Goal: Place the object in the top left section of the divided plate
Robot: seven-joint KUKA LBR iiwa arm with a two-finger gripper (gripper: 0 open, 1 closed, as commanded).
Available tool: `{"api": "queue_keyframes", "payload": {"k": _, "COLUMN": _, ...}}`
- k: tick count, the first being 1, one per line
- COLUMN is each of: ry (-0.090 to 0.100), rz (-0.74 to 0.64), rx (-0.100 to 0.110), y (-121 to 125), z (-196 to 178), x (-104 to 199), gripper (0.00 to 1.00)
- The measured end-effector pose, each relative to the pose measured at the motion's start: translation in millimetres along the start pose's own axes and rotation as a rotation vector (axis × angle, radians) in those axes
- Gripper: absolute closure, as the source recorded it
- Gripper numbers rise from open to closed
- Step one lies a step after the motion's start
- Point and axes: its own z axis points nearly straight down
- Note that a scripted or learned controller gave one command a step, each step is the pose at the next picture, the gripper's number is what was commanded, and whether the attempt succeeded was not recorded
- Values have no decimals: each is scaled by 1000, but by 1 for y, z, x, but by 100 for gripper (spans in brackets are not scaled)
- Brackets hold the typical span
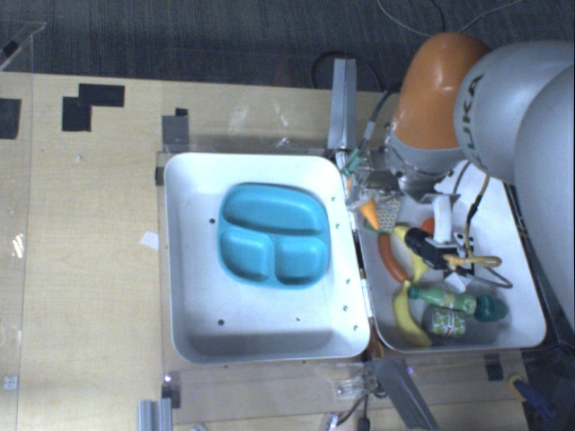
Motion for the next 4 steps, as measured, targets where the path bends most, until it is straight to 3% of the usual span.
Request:
{"api": "queue_keyframes", "payload": {"k": 1, "ry": 0, "rz": 91, "rx": -1, "y": 8, "z": 2, "x": -17, "gripper": 100}}
{"api": "queue_keyframes", "payload": {"k": 2, "ry": 0, "rz": 275, "rx": 1, "y": -24, "z": -14, "x": -39, "gripper": 100}}
{"api": "queue_keyframes", "payload": {"k": 3, "ry": 0, "rz": 112, "rx": 0, "y": -3, "z": 4, "x": 23, "gripper": 100}}
{"api": "queue_keyframes", "payload": {"k": 4, "ry": 0, "rz": -262, "rx": -2, "y": 27, "z": -5, "x": 57, "gripper": 100}}
